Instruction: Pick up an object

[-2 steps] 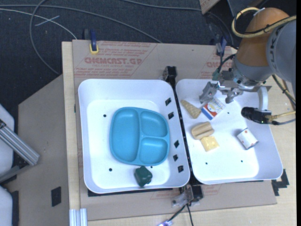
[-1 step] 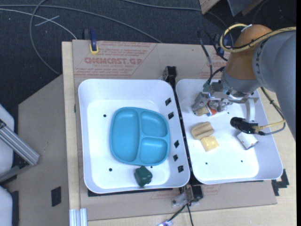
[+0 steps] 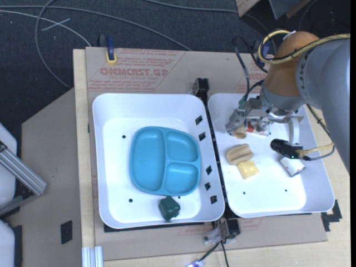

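Observation:
My gripper hangs low over the back left part of the right bin, reaching in from the right. A small tan cylinder lies right at its tip, and I cannot tell whether it is gripped. Just in front of it rests a tan bread-like piece, with a yellow block touching its front side. A bit of red shows under the gripper body.
The left bin holds a blue divided plate in its middle and a dark green lump at its front wall. Black clips line the divider between the bins.

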Robot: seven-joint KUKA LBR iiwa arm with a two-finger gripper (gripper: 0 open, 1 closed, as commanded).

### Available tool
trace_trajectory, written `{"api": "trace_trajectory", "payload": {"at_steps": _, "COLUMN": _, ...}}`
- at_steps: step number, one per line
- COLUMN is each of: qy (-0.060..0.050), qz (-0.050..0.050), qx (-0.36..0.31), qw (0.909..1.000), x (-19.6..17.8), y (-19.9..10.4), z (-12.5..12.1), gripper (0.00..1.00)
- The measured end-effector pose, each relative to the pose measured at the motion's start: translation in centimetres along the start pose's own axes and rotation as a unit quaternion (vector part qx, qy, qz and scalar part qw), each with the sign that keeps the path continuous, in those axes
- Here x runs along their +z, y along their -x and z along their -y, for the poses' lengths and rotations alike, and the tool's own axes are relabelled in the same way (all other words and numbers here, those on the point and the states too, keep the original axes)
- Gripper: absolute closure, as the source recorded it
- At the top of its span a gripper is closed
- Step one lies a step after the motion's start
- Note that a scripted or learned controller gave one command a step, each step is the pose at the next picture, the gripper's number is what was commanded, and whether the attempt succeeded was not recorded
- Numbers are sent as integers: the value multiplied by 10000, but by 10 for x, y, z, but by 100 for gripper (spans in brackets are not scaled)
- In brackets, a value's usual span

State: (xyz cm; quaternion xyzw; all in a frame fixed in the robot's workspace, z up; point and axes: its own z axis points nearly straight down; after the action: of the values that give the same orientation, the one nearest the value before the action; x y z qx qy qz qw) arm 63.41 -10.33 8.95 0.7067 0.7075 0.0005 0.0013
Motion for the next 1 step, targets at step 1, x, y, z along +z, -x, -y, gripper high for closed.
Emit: {"api": "trace_trajectory", "payload": {"at_steps": 1, "qy": 48, "qz": 7, "qx": 6, "qw": 10000, "x": -14, "y": 1, "z": -2, "gripper": 100}}
